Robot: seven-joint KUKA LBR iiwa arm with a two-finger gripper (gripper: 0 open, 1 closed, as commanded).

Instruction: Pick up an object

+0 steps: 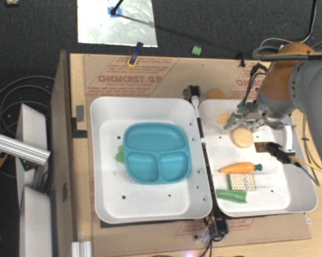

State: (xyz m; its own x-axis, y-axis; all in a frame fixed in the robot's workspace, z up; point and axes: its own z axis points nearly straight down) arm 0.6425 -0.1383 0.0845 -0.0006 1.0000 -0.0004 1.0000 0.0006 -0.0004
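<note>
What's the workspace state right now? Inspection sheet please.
Surface: brown board bench bearing the left white bin and right white bin, side by side.
Job's things: in the right bin, round tan bun-like piece, orange toy carrot, small patterned block, green pod-shaped piece.
Clutter: blue three-compartment plastic tray in the left bin, a small green item at its left edge.
Grippers: hand low over the right bin, just above the bun; finger state unclear.
Cables: black loops left of the bench.
Surroundings: shiny metal sheet on dark floor.
</note>
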